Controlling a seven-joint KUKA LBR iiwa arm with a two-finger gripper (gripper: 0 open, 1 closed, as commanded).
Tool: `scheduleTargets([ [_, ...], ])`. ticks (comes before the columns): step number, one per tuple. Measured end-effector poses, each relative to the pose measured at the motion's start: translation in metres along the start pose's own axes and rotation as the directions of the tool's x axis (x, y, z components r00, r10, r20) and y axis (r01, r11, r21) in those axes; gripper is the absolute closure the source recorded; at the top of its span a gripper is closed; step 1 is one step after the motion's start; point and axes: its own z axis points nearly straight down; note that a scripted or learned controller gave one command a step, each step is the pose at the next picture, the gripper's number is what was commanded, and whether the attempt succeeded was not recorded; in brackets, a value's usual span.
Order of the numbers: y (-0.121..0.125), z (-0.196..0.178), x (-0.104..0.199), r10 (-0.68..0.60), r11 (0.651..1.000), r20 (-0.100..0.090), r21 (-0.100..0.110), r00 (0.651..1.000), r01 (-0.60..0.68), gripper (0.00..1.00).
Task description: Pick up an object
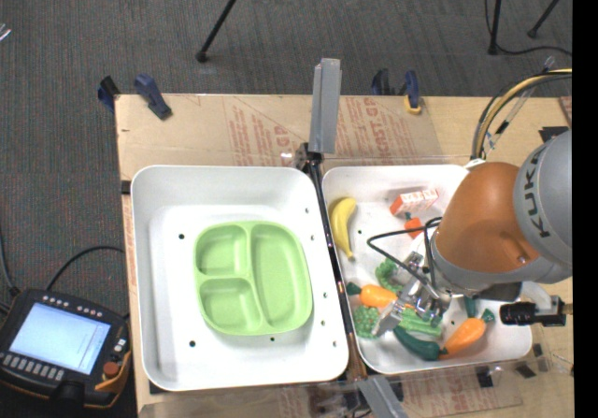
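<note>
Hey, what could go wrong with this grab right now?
The gripper is down among crowded toys: an orange carrot, green pieces and a dark green vegetable lie close together, so it may pinch two at once or nudge them aside. The arm also blocks the camera's view of part of the right bin.

Divided plate (252,278) is set in left bin (149,220). Banana (342,220) lies at right bin's (392,173) left wall, box (414,202) behind, carrots (377,295) and peppers (418,343) toward front. Pendant (58,343) sits left of bench (215,131).
</note>
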Motion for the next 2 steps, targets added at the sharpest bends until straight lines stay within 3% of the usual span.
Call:
scheduleTargets([
  [1, 0.000, 0.000, 0.000, -0.001, 1.000, 0.000, 0.000, 1.000, 0.001, 0.00],
  [2, 0.001, -0.012, -0.002, -0.005, 1.000, 0.004, -0.003, 1.000, 0.005, 1.00],
])
